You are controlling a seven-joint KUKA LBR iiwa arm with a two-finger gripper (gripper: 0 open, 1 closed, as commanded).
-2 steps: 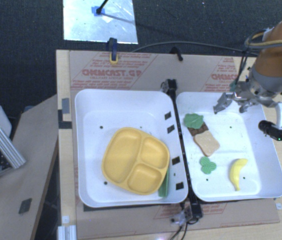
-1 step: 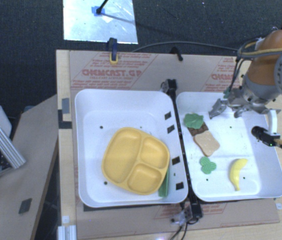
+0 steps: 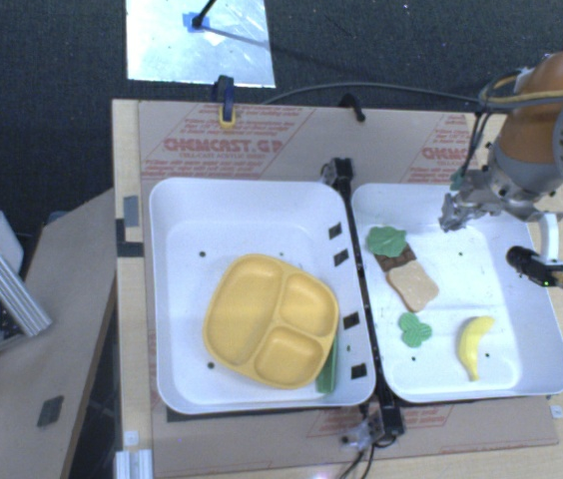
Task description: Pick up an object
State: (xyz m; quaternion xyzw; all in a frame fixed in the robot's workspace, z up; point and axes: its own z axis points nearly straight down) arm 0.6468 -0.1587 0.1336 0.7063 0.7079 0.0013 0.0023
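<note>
The right bin holds a curved yellow banana at five o'clock, a small green broccoli-like piece beside it, a tan bread slice centrally, and a green leaf at ten. The left bin carries a glossy yellow compartmented plate. The pincer hovers at twelve o'clock; whether spread, I cannot tell.

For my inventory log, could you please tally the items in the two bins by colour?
Yellow: 2, the tray and the banana
Green: 3, leaf, small piece, piece by the tray
Tan: 1, bread slice
Total: 6
</note>
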